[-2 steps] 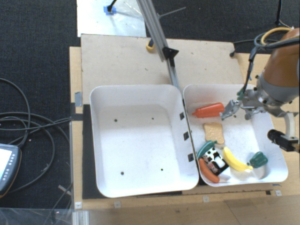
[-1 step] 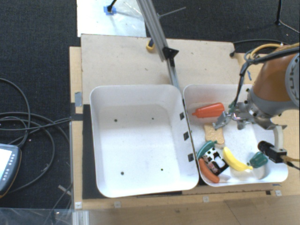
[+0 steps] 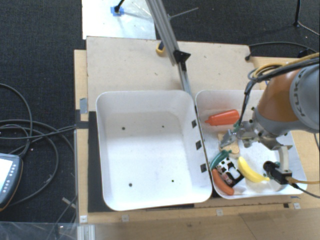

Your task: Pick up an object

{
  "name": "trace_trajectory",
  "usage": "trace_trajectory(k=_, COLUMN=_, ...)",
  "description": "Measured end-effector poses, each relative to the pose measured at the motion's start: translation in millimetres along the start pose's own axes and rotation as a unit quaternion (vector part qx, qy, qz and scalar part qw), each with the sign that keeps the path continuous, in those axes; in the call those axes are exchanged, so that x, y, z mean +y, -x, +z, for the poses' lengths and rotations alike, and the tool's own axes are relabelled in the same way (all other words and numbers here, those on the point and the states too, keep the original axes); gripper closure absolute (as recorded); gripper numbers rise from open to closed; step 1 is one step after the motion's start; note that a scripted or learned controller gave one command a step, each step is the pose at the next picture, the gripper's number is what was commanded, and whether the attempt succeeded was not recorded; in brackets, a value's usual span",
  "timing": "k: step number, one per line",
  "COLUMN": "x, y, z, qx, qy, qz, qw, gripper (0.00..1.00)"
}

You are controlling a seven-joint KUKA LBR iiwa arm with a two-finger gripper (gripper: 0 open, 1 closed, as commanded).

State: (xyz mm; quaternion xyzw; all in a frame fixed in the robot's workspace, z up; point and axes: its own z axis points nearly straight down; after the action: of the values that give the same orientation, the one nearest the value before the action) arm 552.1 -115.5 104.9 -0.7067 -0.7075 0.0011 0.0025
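The right bin (image 3: 205, 100) holds an orange carrot-shaped toy (image 3: 222, 118) near its back, a yellow banana (image 3: 250, 170) toward the front, a red sausage-like piece (image 3: 222, 182), a green-handled item (image 3: 219, 158) and a small black and white object (image 3: 231, 170). My gripper (image 3: 231, 140) hangs over the middle of this bin, just below the orange toy and above the green item. I see nothing held between its metal parts. The grey and orange arm (image 3: 285, 101) covers the bin's right side.
The left bin (image 3: 145, 149) sits beside it, sharing a wall marked with black tabs. A slanted metal pole (image 3: 167, 31) crosses the bench from the top. Cables lie on the dark floor at left, next to a tablet (image 3: 7, 176).
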Motion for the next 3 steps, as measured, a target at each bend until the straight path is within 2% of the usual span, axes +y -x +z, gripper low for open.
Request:
trace_trajectory(k=1, x=2, y=1, z=-14, qx=-0.001, qy=0.004, qz=0.0, qw=1.0, gripper=1.0)
trace_trajectory(k=2, x=8, y=-9, z=-68, qx=-0.001, qy=0.006, qz=-0.002, qw=1.0, gripper=1.0)
trace_trajectory(k=3, x=9, y=-8, z=-98, qx=-0.001, qy=0.005, qz=-0.002, qw=1.0, gripper=1.0)
